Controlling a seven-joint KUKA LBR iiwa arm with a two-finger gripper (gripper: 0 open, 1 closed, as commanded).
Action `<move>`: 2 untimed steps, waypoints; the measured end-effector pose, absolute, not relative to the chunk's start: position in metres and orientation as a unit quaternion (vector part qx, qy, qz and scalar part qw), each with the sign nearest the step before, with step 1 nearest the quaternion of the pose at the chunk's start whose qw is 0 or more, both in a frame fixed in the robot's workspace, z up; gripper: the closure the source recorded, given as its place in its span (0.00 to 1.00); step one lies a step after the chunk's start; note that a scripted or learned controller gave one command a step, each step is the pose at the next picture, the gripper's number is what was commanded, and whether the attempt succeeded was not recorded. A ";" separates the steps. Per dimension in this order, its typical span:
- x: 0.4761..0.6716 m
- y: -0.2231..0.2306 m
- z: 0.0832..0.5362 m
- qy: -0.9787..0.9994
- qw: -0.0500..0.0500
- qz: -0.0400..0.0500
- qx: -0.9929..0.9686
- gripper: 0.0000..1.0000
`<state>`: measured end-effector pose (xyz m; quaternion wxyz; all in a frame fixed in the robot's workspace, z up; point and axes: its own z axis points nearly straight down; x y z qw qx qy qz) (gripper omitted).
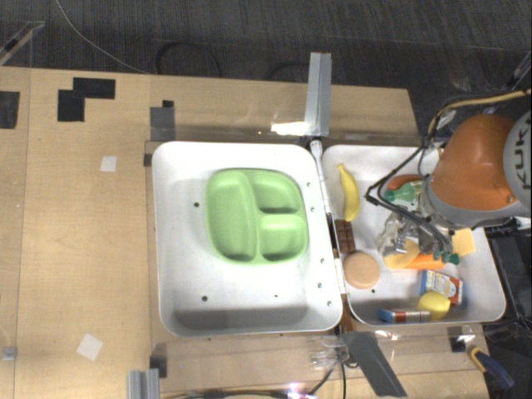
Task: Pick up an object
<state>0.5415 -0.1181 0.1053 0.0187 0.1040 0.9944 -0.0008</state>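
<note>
the gripper (407,241) is seen low in the right bin (497,306), under the orange-banded wrist, among a crowd of small things. whether its fingers are spread or closed cannot be told; the metal parts are blurred against the clutter and nothing is clearly shown between them.

the nearest candidate for picking is judged to be the orange carrot-like piece (416,262), which lies just beside the gripper, partly under it. it is likely light, stiff plastic with a smooth, somewhat slippery skin, so it is best taken across its narrow width near the middle, not at the tapered end.

a banana (349,191) lies along the left wall of the same bin, well apart from the gripper, and a round tan disc (362,270) rests near the bin's left edge. a yellow block (463,241), a small carton (439,284) and a lemon-like piece (433,304) are packed close by, so neighbours may be nudged when a grasp is closed.

in the left bin (179,223) a green divided tray (253,214) is set near the middle.
</note>
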 end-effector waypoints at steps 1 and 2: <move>0.604 -0.125 0.180 0.996 0.007 -0.001 -0.094 1.00; 0.522 -0.106 0.185 0.998 0.004 0.000 0.061 1.00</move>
